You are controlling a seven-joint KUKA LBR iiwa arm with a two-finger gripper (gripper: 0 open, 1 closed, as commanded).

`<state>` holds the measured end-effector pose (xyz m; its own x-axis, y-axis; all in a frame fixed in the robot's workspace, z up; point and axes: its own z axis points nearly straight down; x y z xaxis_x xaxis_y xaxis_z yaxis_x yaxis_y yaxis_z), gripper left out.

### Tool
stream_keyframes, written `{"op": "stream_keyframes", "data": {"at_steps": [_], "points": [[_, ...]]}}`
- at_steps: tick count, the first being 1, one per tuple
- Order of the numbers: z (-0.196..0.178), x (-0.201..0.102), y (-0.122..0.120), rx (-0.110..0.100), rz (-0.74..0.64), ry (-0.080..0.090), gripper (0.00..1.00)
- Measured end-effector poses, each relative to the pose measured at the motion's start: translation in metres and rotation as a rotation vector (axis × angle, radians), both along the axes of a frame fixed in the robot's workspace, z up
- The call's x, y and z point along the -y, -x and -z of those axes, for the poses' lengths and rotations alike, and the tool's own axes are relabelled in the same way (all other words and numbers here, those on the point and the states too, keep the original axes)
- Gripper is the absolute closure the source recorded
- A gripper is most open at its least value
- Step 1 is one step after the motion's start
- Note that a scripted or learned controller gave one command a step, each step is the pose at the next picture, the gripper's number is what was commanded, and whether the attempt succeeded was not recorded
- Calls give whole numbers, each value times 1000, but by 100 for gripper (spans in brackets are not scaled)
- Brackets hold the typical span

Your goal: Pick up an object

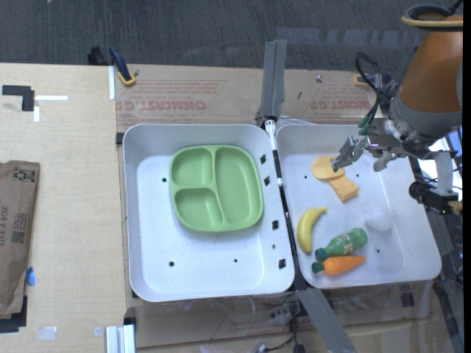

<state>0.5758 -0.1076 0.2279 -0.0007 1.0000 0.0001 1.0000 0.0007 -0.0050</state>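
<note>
The right bin [412, 267] holds a flat yellow round piece [322, 168], a yellow-orange block [344, 190], a banana [309, 228], a green bottle [343, 242] and a carrot [343, 265]. A small white object [379, 219] lies near the bin's right side. My gripper [364, 158] hangs over the far part of this bin, just right of the yellow round piece. It is open, with one finger [345, 156] pointing toward that piece and nothing between the fingers.
The left bin [147, 256] carries a green divided plate [217, 188]. A grey divider post [273, 79] rises between the bins at the back. A brown paper bag [16, 234] lies on the bench at far left.
</note>
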Motion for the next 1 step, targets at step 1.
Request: {"op": "stream_keyframes", "data": {"at_steps": [1], "points": [[0, 0, 0, 0, 0, 0, 0]]}}
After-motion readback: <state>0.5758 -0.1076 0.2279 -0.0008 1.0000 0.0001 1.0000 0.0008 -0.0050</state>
